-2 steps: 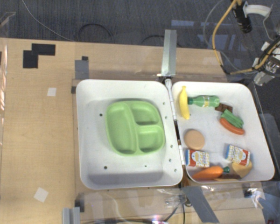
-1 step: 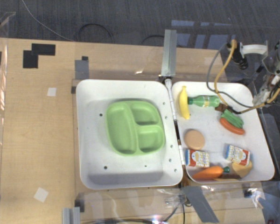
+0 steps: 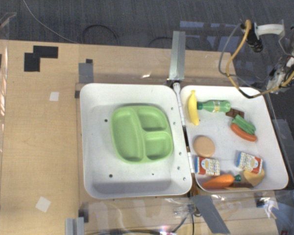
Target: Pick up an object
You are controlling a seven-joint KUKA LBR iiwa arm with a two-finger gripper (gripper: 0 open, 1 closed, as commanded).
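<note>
Reaching in at the upper right corner, the arm (image 3: 290, 58) showed as a cluster of cables and fittings above the far right corner of the right bin (image 3: 274, 131), and the claw (image 3: 279, 80) at its end was too tangled among yellow and black wires to tell how it stood or whether it had hold of anything. The two white bins sat side by side on the pale wooden tabletop (image 3: 39, 146). The left bin (image 3: 93, 141) held a green divided tray (image 3: 139, 133) with three compartments, lying near the middle of the bin floor. The right bin carried the loose things. A yellow banana (image 3: 192, 108) lay along its left wall near the far end, and a green bottle (image 3: 214, 106) lay on its side just to the right of the banana, almost touching it. A small dark brown piece (image 3: 234, 114) sat beside the bottle's right end. Below that, a green vegetable (image 3: 245, 124) rested against an orange-red sausage (image 3: 244, 133), both slanted. A round tan cookie (image 3: 204, 146) lay near the left wall at mid-depth. Nearer the front, a small red and white carton (image 3: 207, 166) sat under the cookie, and a second carton (image 3: 249, 162), blue and white, lay well to its right. An orange carrot (image 3: 218, 181) lay along the front wall, with a tan wedge (image 3: 254, 177) close to its right end. All these things lay on the bin floor, apart from the arm.
</note>
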